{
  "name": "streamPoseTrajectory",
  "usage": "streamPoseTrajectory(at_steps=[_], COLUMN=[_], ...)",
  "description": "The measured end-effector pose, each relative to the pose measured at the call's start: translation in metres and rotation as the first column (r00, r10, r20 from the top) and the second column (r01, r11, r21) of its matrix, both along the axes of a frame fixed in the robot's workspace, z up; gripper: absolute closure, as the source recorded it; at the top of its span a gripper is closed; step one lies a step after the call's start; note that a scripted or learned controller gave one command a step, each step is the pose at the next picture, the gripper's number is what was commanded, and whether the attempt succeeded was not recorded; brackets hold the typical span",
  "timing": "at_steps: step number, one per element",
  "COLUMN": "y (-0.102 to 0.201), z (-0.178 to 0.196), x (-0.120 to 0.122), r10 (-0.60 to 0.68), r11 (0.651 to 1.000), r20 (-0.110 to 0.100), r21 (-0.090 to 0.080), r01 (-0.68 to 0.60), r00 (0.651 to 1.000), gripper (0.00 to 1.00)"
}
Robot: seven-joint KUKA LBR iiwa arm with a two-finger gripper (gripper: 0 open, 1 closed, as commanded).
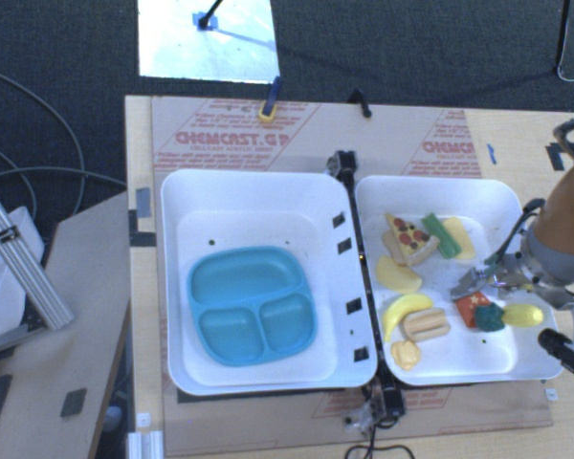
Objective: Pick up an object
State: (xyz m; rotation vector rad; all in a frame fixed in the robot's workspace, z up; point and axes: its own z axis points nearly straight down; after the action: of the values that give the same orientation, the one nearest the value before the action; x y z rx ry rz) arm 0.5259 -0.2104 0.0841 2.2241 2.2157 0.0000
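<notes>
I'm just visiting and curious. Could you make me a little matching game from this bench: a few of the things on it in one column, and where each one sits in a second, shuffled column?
Things:
1. blue divided plate
2. pizza slice
3. banana
4. gripper

Places:
A. right bin, upper left part
B. left bin, alone in the middle
C. over the right bin, beside the red and teal toy
D. right bin, lower left, next to the hot dog

Pairs: 1-B, 2-A, 3-D, 4-C
</notes>
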Motion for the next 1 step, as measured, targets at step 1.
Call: streamPoseTrajectory(at_steps=[1], y=[0.0476], z=[0.0000], x=[-0.0407], r10=[0.005], r11=[1.000], r20=[-0.003], r21=[0.004], r01=[-0.005], r00=[1.000], gripper=[0.00])
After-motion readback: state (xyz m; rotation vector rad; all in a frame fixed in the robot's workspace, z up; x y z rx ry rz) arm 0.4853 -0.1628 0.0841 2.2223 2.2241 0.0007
